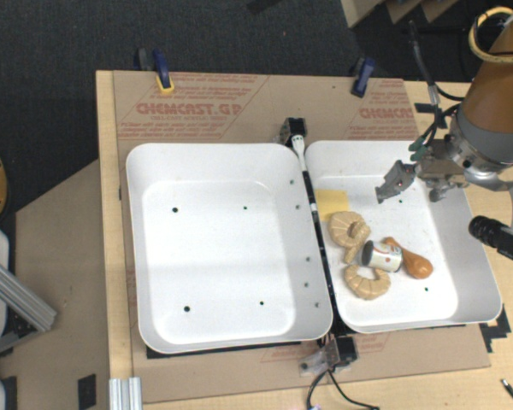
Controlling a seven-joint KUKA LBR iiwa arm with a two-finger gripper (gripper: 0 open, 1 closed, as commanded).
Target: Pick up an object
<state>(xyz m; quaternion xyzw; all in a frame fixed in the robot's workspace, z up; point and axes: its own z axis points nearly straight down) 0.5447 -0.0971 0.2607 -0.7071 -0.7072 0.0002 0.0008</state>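
A: How much of the arm (496, 92) shows?
B: Not all; the right and top edges cut it off.
A: And the hand (415, 180), parted or closed?
B: Too small and dark to tell.
A: That pile in the right bin (462, 310)?
B: The grey-white piece (381, 256) overlaps the orange one (413, 265) and tan rings (366, 282), hiding parts.

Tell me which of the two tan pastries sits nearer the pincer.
The upper pastry, beside the yellow block; the other pastry lies lower, past the small can, farther from the pincer.
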